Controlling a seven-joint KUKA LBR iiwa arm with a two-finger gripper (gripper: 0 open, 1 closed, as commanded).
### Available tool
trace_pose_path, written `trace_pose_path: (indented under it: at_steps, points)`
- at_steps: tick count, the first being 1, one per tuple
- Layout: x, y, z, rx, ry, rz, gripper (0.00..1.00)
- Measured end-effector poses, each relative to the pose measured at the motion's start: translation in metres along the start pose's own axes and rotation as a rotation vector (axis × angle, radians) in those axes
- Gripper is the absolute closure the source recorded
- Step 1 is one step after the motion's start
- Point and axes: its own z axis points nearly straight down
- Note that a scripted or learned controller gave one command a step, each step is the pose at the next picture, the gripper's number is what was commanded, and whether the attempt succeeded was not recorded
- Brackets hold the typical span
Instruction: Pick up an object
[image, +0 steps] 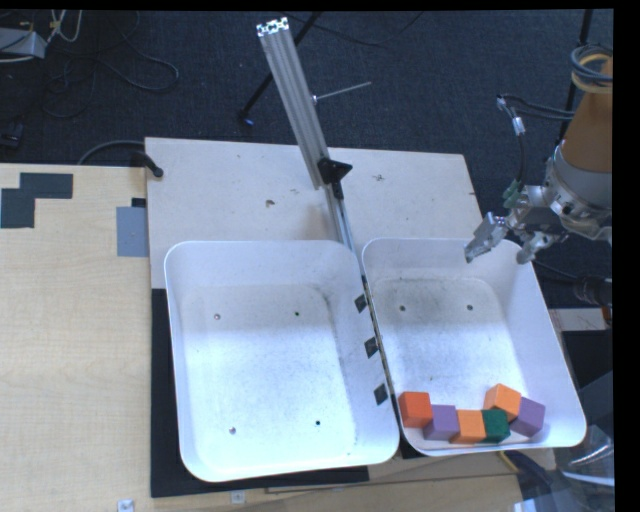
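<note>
The gripper (506, 240) is held above the right bin's (540, 300) far edge, fingers spread and empty. The blocks (470, 415) are clustered along its near edge, in a row running along it. They are judged light and rigid, best pinched across flat opposite faces.

White bins (270, 460), orange blocks (415, 407), purple blocks (440, 422), green block (496, 425)
</note>
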Motion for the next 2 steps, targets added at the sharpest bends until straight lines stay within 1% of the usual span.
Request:
trace_pose_path:
  at_steps: [1, 2]
  points:
    - [0.053, -0.058, 0.017, 0.005, 0.004, 0.000, 0.00]
    - [0.059, -0.128, 0.016, 0.004, 0.002, 0.009, 0.00]
